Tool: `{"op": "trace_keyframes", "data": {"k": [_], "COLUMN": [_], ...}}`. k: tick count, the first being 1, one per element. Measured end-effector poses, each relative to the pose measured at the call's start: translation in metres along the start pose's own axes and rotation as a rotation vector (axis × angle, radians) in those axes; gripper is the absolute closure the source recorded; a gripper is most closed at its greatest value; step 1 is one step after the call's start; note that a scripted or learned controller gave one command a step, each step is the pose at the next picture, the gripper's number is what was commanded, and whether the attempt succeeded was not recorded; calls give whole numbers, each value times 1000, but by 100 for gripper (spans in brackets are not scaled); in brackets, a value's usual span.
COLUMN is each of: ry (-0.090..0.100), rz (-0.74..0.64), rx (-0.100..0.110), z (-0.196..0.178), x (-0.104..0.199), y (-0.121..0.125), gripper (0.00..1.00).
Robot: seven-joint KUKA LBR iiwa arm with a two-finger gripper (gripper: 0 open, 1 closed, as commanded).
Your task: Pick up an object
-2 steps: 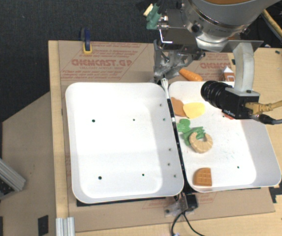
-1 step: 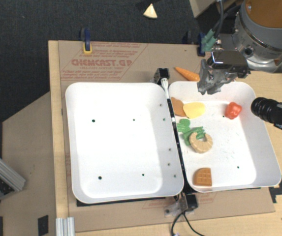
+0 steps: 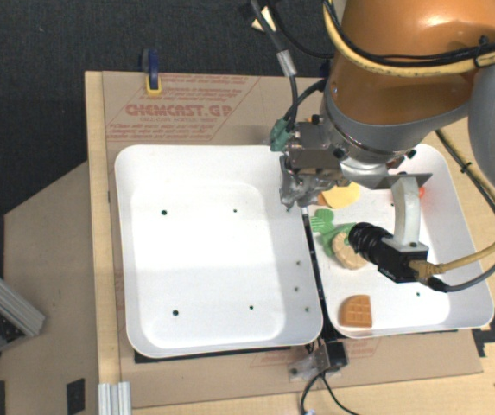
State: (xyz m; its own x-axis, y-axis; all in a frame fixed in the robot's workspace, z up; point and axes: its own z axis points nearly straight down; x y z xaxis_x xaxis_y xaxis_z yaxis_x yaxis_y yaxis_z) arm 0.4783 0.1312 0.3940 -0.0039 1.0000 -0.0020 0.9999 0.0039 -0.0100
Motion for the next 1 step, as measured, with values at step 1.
{"op": "trace_keyframes", "data": {"k": [1], "ry": [-1], "rz": [10], "rx": [0], "z": [69], "x": [-50], "y": [0], "gripper": [100]}}
